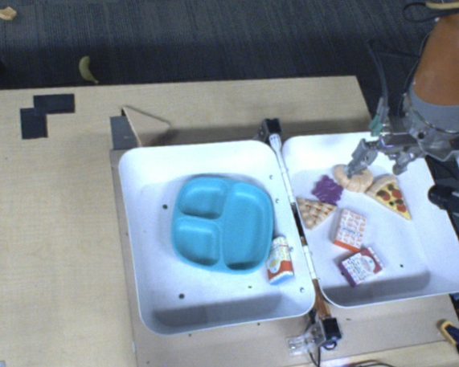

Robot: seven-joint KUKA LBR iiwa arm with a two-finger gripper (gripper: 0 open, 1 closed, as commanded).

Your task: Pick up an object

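Here the gripper [380, 156] hangs spread wide above a tan pastry [353, 177] (lumpy, pale) in the right bin [440, 271].

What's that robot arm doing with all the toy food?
The arm reaches in from the right, its gripper low over the right bin, near a tan toy and a pizza slice. It holds nothing that can be seen. A purple toy and small packets lie nearby. The left bin has a blue tray.
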